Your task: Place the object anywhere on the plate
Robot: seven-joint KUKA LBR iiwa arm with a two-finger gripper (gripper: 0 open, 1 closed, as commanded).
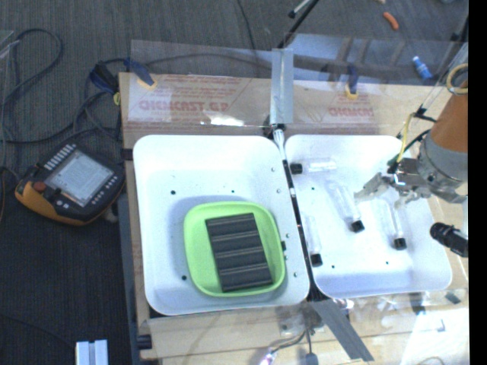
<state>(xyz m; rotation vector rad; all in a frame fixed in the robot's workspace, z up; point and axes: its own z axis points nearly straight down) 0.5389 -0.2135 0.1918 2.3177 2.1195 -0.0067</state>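
Note:
A light green plate (196, 230) lies in the left bin (160, 173). A dark grey ridged block (239, 251) rests on it, covering most of the plate's middle. In the right bin (426, 268) lie clear tubes with black caps: one (342, 202) near the middle, one (395, 223) to its right, and one (316, 166) at the back left. My gripper (394, 188) hangs over the right bin's right half, just above the back end of the right tube, far from the plate. I see nothing held in it.
Another clear tube (309, 242) lies along the divider between the bins. The grey arm with its orange band (450, 128) enters from the right. A teach pendant (72, 182) and cables lie on the floor at the left.

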